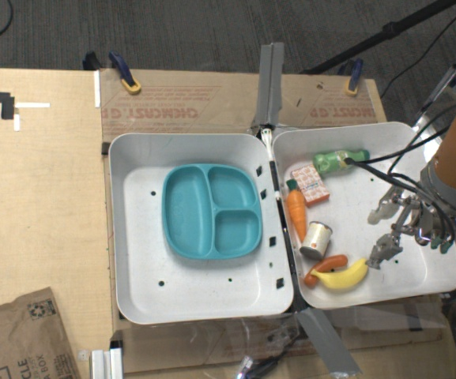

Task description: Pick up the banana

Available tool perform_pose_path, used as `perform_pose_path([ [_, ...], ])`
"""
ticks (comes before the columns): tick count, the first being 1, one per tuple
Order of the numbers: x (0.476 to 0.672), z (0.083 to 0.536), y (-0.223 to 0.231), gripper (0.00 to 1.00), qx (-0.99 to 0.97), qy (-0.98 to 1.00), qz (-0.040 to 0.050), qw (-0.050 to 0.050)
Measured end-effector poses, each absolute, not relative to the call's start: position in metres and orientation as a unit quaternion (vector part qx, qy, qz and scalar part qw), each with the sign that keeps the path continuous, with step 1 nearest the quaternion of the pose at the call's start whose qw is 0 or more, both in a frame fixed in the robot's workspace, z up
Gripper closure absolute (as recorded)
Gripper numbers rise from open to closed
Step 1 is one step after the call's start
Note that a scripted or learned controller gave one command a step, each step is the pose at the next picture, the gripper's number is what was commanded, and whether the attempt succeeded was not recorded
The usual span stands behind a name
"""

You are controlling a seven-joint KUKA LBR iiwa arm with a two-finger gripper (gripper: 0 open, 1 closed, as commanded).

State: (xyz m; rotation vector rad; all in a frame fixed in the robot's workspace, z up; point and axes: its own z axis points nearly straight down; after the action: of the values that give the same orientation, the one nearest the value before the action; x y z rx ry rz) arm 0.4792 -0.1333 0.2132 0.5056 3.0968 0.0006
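The yellow banana (343,276) lies near the front edge of the right bin (417,279), curved, with a small red-orange piece (328,264) touching its upper left side. My gripper (385,229) hangs over the right bin, to the right of the banana and a little behind it. Its fingers stand apart with nothing between them. The arm's orange band and grey wrist come in from the right edge.
In the right bin also lie a carrot (296,213), a small silver can (316,239), a red-and-white box (310,185) and a green bottle (339,160). The left bin (133,235) holds a teal divided plate (212,211). Black cables cross the right bin's back.
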Motion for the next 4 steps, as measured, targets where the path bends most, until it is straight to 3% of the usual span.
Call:
perform_pose_path([
  [1, 0.483, 0.108, -0.15, 0.0, 0.141, 0.99, -0.0005, 0.01],
  [2, 0.546, 0.099, -0.111, 0.0, -0.136, 0.991, -0.0012, 0.006],
  [3, 0.584, 0.098, -0.096, 0.0, -0.125, 0.992, -0.0008, 0.006],
  [4, 0.52, 0.098, -0.099, 0.0, -0.2, 0.98, -0.001, 0.008],
])
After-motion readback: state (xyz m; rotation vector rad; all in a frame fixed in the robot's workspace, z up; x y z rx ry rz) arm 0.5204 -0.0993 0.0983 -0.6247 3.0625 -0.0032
